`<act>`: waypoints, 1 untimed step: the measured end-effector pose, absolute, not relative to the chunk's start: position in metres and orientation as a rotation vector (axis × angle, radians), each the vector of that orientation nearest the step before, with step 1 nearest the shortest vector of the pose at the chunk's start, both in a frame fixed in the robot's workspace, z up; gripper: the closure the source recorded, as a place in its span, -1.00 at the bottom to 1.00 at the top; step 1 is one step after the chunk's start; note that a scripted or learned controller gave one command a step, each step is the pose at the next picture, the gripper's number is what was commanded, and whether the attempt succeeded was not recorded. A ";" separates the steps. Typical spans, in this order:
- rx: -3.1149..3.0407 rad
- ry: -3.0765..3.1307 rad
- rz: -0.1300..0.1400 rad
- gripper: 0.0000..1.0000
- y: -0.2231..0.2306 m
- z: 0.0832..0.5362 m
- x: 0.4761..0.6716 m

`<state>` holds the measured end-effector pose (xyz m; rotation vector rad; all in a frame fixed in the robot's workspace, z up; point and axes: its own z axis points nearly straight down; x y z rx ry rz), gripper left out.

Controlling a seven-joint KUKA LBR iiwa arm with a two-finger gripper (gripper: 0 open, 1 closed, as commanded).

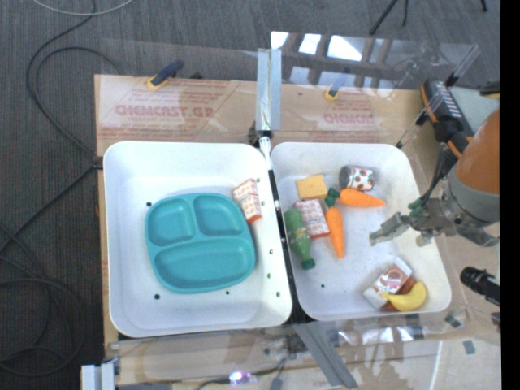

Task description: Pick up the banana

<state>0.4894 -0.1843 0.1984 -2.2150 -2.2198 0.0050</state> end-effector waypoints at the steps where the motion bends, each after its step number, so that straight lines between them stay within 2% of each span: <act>1: -2.027 -2.389 -0.001 -1.00 -0.221 0.118 0.484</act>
